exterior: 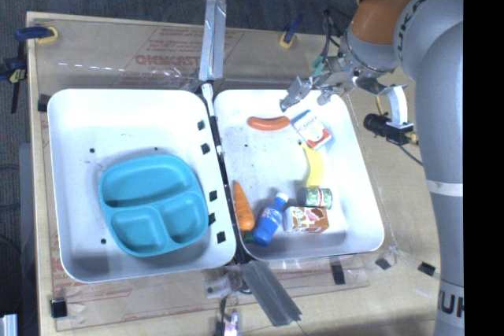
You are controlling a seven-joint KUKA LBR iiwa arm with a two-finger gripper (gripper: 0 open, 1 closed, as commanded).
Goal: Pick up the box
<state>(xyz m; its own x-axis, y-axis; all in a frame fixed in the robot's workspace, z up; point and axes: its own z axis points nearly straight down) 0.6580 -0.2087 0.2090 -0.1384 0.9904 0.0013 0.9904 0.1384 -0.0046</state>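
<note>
Gripper hung spread and empty over the right bin's far rim — just beside the box, probably lining up.

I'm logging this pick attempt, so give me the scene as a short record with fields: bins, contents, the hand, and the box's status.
left bin: holds a blue divided tray
right bin: holds a sausage, small red-and-white box, banana, green can, brown carton, blue bottle, carrot
hand: above the right bin's far edge, by the sausage and small box
box status: both boxes lie in the bin, neither between the fingers
</note>
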